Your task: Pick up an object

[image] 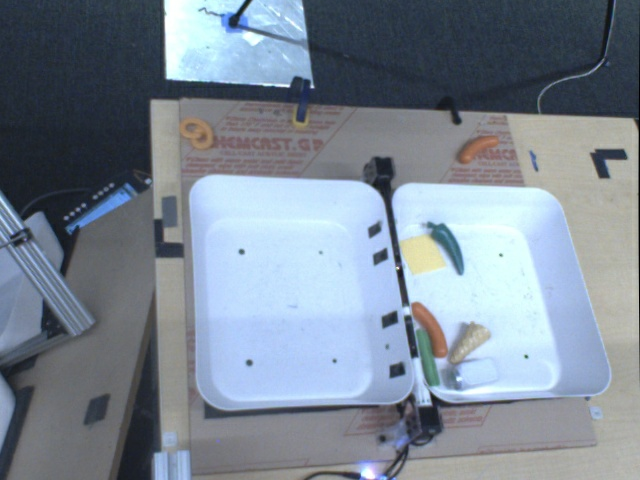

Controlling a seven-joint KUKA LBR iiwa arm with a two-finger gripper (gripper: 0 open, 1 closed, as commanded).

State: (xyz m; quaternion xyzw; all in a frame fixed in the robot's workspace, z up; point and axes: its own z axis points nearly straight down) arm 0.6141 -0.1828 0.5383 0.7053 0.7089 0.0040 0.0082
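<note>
The right bin (560, 228) holds several small items. A yellow square block (423, 256) lies near its left wall, with a dark green pepper (448, 245) beside it. Lower down lie an orange sausage (429, 326), a green stick-shaped piece (428, 360), a tan cone (469, 343) and a pale whitish object (474, 374). The left bin (290, 288) has a bare white floor.
On the cardboard behind the bins lie an orange sausage (478, 149), an orange pretzel-shaped piece (197, 133) and a yellow and blue clamp (299, 103). A shiny metal sheet (237, 28) lies at the back. A metal frame (40, 283) stands at the left.
</note>
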